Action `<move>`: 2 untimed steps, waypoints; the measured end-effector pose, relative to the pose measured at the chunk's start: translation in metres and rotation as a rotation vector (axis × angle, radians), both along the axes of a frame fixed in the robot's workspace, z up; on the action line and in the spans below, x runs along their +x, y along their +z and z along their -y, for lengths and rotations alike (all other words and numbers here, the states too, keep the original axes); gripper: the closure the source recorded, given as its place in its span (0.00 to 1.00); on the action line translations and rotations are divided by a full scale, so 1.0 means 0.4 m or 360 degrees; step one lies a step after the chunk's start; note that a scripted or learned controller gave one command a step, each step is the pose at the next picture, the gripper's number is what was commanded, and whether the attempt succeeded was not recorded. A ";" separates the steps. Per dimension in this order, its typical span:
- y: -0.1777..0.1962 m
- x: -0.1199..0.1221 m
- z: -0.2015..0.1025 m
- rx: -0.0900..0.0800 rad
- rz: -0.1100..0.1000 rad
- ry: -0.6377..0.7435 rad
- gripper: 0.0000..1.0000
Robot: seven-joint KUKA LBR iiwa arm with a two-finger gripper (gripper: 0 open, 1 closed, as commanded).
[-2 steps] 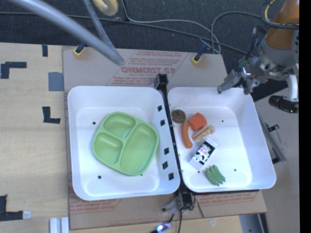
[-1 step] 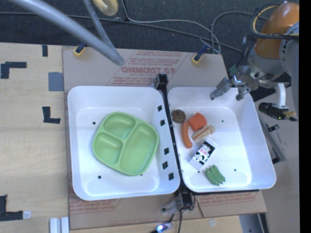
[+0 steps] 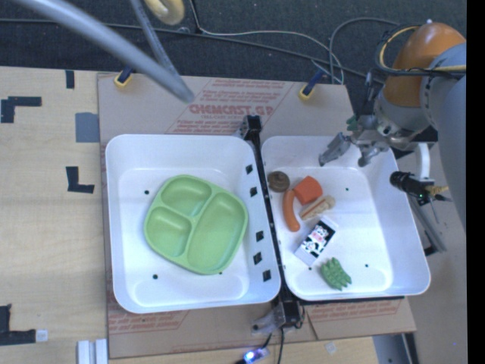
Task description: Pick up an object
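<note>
Two white bins sit side by side on the worktop. The left bin [image 3: 125, 203] holds one green divided plate [image 3: 197, 223]. The right bin [image 3: 394, 233] holds six small things: one brown round piece [image 3: 278, 180], one orange block [image 3: 308, 189], one orange sausage shape [image 3: 291, 209], one tan stick [image 3: 317, 206], one black-and-white box [image 3: 316, 241] and one green leafy toy [image 3: 335, 273]. The gripper [image 3: 350, 152] hangs above the right bin's far edge, its jaws spread apart with nothing between them. The box's print is too small to make out.

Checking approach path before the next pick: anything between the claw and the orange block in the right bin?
Nothing visible. The claw hangs over the far side of the right white bin; bare bin floor lies between it and the orange wedge-shaped block. A brown round piece sits beside the block, on its left.
</note>
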State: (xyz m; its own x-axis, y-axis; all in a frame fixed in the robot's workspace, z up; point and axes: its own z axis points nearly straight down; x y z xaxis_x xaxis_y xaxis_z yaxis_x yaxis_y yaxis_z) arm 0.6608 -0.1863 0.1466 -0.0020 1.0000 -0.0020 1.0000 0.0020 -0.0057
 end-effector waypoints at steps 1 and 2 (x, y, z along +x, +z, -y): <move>-0.109 -0.005 -0.004 0.0000 0.0000 0.0000 0.00; -0.075 -0.001 -0.004 -0.0003 0.0007 0.0002 1.00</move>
State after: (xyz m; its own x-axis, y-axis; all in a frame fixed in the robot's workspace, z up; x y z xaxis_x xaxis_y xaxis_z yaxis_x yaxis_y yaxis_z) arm 0.6605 -0.1846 0.1165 -0.0034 1.0000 -0.0038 1.0000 0.0034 -0.0014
